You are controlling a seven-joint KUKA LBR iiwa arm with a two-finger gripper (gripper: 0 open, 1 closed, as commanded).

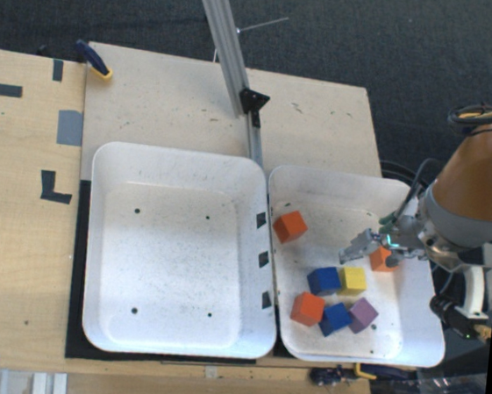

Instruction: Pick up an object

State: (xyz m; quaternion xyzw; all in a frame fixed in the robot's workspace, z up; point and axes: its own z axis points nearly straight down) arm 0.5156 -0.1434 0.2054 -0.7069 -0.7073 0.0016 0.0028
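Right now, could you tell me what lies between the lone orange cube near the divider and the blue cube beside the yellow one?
In the camera view, only bare white bin floor lies between the lone orange cube and the blue cube.

- Two white bins, speckled with dark dots
- Orange block, a second orange block, a third orange block
- Two blue blocks
- Yellow block
- Purple block
- Grey arm with an orange band
- Pale wood bench with grey tape marks

The wooden bench bears two white bins, side by side.
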